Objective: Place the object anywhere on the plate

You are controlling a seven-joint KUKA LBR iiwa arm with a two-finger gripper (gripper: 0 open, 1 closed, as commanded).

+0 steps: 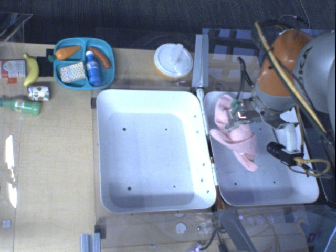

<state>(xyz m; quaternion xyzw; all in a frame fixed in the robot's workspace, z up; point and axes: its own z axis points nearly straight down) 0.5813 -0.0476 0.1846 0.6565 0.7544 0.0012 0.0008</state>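
Pink cloth lies directly under the pincer.

The arm is seen entering from the right of the camera view, its grey casing filling the upper right corner. The orange band is seen just above the wrist, which is angled down and toward the left. The gripper is carried at the end of the wrist, low and pointed downward. A dark cable is run along the wrist down to the gripper.
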